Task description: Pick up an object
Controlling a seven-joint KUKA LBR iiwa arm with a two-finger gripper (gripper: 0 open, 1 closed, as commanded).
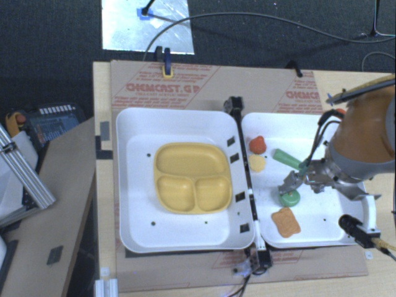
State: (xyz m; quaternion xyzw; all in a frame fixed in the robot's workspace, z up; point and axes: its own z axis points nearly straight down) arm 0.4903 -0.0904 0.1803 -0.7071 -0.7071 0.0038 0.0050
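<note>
1 yellow tray, 5 small toys

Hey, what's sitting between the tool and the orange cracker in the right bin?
In the camera view, a round green piece lies between the tool and the cracker, right beside the tool.

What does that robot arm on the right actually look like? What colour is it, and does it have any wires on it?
The arm is thick and rounded, grey, with a broad orange band above the wrist. A thin black cable loops along its side. It ends in a small gripper of silvery metal.
</note>
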